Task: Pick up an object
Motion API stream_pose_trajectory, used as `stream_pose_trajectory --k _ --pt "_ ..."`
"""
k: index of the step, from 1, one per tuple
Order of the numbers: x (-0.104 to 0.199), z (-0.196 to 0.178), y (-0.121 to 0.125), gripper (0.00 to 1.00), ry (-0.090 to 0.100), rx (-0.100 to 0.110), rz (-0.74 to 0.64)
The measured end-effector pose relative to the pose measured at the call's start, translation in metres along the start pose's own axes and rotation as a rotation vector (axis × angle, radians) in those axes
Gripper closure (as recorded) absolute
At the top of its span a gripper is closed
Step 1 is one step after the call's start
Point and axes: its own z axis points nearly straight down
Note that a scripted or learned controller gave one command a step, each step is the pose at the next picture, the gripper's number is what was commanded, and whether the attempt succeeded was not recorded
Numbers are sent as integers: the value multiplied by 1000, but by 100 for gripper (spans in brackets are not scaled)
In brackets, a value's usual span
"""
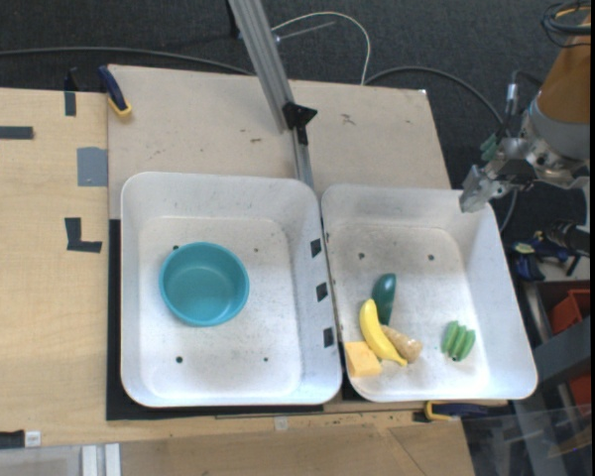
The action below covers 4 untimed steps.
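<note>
Nearby, banana (377,332) beside cheese wedge (362,358)

Pale wooden bench (40,296) with dark tape marks, dark carpet floor (426,18) crossed by cables (327,23)

text: none legible | labels/brands/numbers: none legible | bench (218,137): dark tape marks near left edge, no lettering | white bins (139,266): black specks on the floors, nothing that reads as a sign
</note>
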Motion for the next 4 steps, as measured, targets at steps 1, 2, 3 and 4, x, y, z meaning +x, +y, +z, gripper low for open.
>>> stream_pose_trajectory --k 1,2,3,4 --pt "54 1 8 100 3 4 -5" --pt "103 10 -3 100 3 6 -4" --pt "155 23 -9 100 3 8 -4" --pt "203 31 -10 100 3 8 -4"
